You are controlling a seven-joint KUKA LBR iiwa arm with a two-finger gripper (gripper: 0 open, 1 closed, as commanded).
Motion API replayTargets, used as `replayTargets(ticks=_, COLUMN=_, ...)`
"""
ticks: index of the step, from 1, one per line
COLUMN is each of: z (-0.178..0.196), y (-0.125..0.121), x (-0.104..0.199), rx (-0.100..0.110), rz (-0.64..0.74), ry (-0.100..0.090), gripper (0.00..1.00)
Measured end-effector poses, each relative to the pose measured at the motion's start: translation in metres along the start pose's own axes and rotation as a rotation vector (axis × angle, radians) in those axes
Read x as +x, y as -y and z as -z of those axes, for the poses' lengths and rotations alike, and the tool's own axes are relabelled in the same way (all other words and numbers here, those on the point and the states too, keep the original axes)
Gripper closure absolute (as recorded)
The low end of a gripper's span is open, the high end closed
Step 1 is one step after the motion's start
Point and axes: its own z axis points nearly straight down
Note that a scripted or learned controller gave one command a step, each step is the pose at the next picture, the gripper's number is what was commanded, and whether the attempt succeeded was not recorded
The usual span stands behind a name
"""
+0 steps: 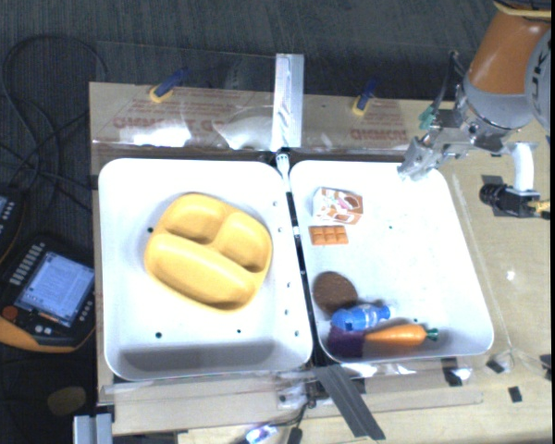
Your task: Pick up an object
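Carrot (394, 338) in right bin (462, 248)

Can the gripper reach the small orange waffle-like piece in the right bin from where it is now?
Probably yes. The gripper hangs over the right bin's far right corner, and the orange piece lies alone on bare bin floor, apart from the white packet, with nothing over it.

We see our arm's broad orange band (505, 46), a rounded, smooth collar, with a pale grey curved shell (546, 72) beside it. Below the band sits a grey cylindrical wrist section (496, 109). From it runs a cluttered metal-grey gripper assembly (416, 163), with small teal-green fittings (432, 115) and thin dark cables along its upper side.
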Motion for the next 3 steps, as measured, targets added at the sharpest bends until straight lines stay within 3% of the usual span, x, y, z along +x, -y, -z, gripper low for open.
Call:
replayTargets(ticks=1, z=0.000, y=0.000, x=0.000, rx=0.000, rz=0.000, ry=0.001, gripper=0.00)
replayTargets(ticks=2, z=-0.141, y=0.018, x=0.030, rx=0.000, rz=0.121, ry=0.000, gripper=0.00)
replayTargets(ticks=3, z=-0.154, y=-0.018, x=0.047, rx=0.035, rz=0.216, ry=0.007, gripper=0.00)
